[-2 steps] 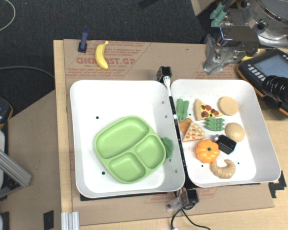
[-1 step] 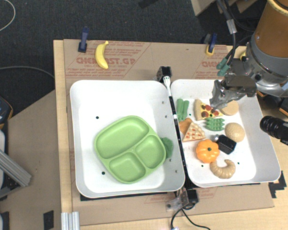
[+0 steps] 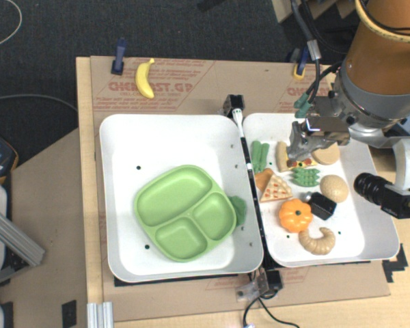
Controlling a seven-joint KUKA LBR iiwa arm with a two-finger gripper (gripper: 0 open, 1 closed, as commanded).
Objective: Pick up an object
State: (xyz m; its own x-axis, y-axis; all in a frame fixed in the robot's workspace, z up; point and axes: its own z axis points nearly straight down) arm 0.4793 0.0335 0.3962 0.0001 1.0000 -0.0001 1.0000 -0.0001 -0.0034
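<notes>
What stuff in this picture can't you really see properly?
- Camera view: the gripper hides part of the toys beneath it in the right bin.
- The green divided plate covers most of a green item behind its edge.
- The arm is cut off by the top edge.

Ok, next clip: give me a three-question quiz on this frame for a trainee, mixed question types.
1. True or false: the green divided plate lies in the same bin as the toy pumpkin.
2. Multiple choice: where is the banana? A) in the left bin B) in the right bin C) on the cardboard behind the bins
3. Fill in: the gripper hangs over the ___ bin.

Key:
1. False; the plate is in the left bin, the pumpkin in the right one.
2. C.
3. Right, above the toy food near the pizza slice and croissant.
</notes>
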